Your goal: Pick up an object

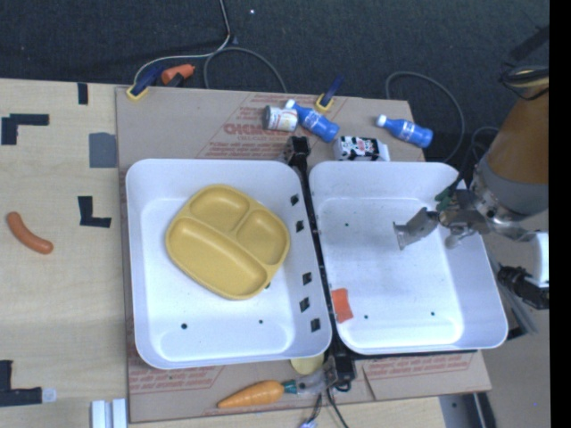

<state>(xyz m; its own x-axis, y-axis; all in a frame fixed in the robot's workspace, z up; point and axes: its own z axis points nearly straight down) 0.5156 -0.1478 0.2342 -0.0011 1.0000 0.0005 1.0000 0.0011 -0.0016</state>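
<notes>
From my end: arm (513, 163) comes in from the right side of the view, w/ its orange band up near the edge. Gripper (416, 230) sits over the R bin (482, 328), in the upper middle part, angled toward the bin's centre. Can't tell from this view whether it's wide or narrow; the grey metal there is too blurred against the white floor.

Pickable stuff in the bins: a small orange block (341, 305) lies flat on the R bin floor, low on its left side, just beside the wall that meets the L bin (143, 328). Block is well apart from the gripper, below and to the left of it in the view. In the L bin a yellow plate (230, 239) w/ three compartments lies flat, roughly centred, turned a bit askew.

Outside the bins, on the cardboard (178, 132) behind them: a white bottle (281, 116) touching or nearly touching a blue bottle (318, 122), a black-and-white pack (361, 148) just by the R bin's back rim, and a 2nd blue bottle (406, 131) further right. A carrot (252, 394) lies on the cardboard in front of the L bin. A sausage (28, 232) lies on the bench, far left, well apart from everything else.
</notes>
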